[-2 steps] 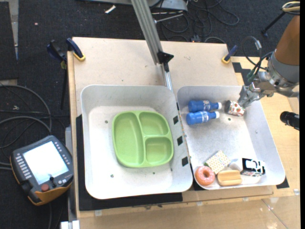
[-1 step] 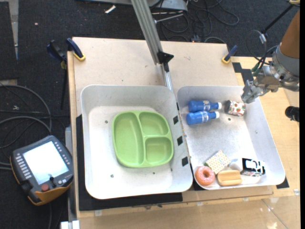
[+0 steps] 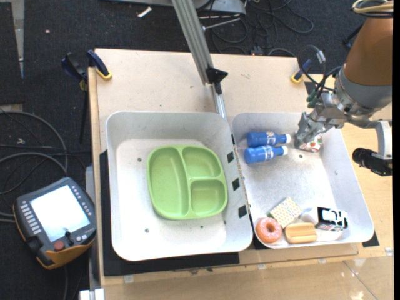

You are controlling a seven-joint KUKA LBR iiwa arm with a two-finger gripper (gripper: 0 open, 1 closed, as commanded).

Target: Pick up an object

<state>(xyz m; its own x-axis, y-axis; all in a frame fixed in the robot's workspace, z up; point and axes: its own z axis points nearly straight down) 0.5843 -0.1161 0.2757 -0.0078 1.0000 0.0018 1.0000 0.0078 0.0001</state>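
Camera view: you're at the approach/grasp step, not the lift. Gripper [image 3: 308,133] is down in the right bin [image 3: 350,186], upper right of frame, tip right at a small red-and-white object [image 3: 312,145] by the bin's top edge. Can't tell if the fingers are open or shut, or whether they've got anything; the tip is too dark and cluttered to read. So treat the pick as not confirmed.

Next move, my guess: close on that small piece if it's btwn the fingers, then go straight up and check it comes w/ the arm. It sits near the bin wall, so there's little room on that side and a slip is likely.

Other candidates in the same bin:
- two blue bottles [image 3: 265,146], centre-right of frame, lying on their sides, white caps, smooth round plastic, will roll.
- lower right corner cluster: pink-iced donut [image 3: 269,230], ring-shaped; tan bun-like piece [image 3: 300,233], rounded; checkered flat square [image 3: 286,211]; black-and-white item [image 3: 332,217], shape unclear.

Left bin [image 3: 125,142], centre-left of frame: green divided plate [image 3: 187,181], three compartments, glossy moulded plastic, shallow. Both bins are white, smooth, w/ low sloped walls.
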